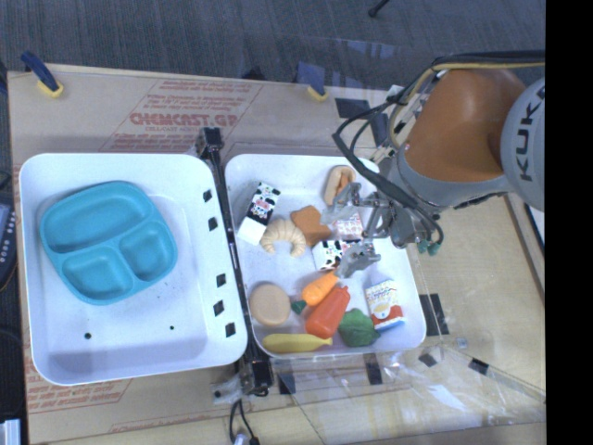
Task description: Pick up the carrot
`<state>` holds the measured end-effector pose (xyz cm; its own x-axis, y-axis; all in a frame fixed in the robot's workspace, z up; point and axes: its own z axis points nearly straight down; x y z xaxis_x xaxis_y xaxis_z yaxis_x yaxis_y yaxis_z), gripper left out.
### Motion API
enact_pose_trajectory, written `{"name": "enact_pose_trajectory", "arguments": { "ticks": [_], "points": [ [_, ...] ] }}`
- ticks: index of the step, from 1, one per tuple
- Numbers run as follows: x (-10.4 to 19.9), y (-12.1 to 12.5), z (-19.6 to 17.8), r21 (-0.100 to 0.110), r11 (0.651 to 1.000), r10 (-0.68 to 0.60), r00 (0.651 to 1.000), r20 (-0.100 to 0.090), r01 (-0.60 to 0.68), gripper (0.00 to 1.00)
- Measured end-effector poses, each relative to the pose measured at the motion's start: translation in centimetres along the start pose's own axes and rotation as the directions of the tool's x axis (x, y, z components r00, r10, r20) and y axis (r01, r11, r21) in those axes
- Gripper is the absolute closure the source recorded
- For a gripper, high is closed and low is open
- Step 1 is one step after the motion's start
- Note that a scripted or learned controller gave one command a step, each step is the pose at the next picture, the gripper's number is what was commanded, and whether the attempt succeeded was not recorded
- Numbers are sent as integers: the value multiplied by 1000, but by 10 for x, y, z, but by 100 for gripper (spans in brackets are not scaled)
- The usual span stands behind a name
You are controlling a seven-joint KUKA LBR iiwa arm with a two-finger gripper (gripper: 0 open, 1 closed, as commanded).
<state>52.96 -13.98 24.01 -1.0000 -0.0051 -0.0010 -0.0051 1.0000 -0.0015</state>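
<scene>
Nearest the lens: grey arm (463, 137) with orange band, reaching in from the right and ending in the pincer (358, 254) above the right bin (408, 267). Cannot tell how wide the pincer stands, nor whether it grips anything.

Far left of the pincer, in the left bin (56, 341): blue divided plate (107, 239). Left of it and slightly beyond, in the right bin: cow-print carton (262, 204), then croissant (284, 237). Lower left: round beige bun (271, 304) and, near the front wall, banana (295, 343). Just beside the pincer, on its lower left: carrot (320, 288), lying tilted, touching the red pepper (328, 315) below it. Green vegetable (357, 327) almost straight below the pincer. Small carton (383, 304) to its lower right.
</scene>
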Motion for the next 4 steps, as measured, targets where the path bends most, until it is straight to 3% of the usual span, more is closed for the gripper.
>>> {"name": "enact_pose_trajectory", "arguments": {
  "ticks": [1, 2, 3, 4],
  "points": [
    [47, 44, 108, -6, 995, -99, 995, -9, 99, 0],
    [42, 37, 145, 0, 995, 97, 995, 12, -97, 0],
    [-17, -18, 105, 1, 999, -51, 999, 5, 51, 0],
    [19, 6, 150, -4, 993, -115, 993, -3, 115, 0]
  ]
}}
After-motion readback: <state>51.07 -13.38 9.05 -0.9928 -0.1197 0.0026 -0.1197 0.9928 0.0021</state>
